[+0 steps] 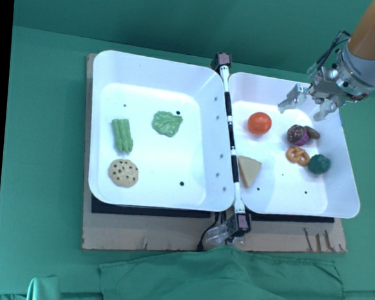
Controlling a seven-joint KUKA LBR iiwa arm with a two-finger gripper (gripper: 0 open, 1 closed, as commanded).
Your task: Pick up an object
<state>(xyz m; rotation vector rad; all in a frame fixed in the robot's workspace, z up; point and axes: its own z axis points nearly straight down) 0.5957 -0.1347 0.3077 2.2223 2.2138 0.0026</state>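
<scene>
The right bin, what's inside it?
Inside the right bin: an orange ball, a purple-brown piece, a pretzel, a dark green lump and a tan wedge. What's beneath them is covered.

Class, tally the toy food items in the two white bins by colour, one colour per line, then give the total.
Green: 3 – asparagus, lettuce leaf, dark green piece
Orange or red: 1 – tomato
Tan or brown: 3 – cookie, wedge, pretzel
Purple: 1 – purple piece
Total: 8
</scene>
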